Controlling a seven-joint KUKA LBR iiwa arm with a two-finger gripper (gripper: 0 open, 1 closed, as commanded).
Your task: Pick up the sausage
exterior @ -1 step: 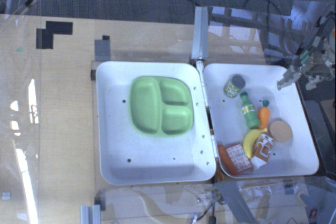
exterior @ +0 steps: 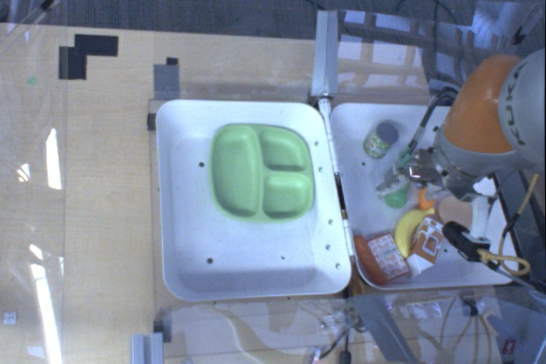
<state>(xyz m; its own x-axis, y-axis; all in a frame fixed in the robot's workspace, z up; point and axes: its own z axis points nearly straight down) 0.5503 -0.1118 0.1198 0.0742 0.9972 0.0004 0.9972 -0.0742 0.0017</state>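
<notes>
The left bin [exterior: 171, 183] holds a green tray [exterior: 260, 170]. In the right bin [exterior: 354, 141], the sausage [exterior: 365, 255] lies at the near left corner, beside a box [exterior: 388, 256] and a banana [exterior: 408, 230]. The claw [exterior: 408, 175] hangs over a green thing [exterior: 395, 197]; how wide it is, I cannot tell.

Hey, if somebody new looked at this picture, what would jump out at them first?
Probably the green tray, alone in the left bin. Next, the arm's orange band at the right, hanging over the right bin, where small items crowd together: a can, a banana, a red packet.
</notes>
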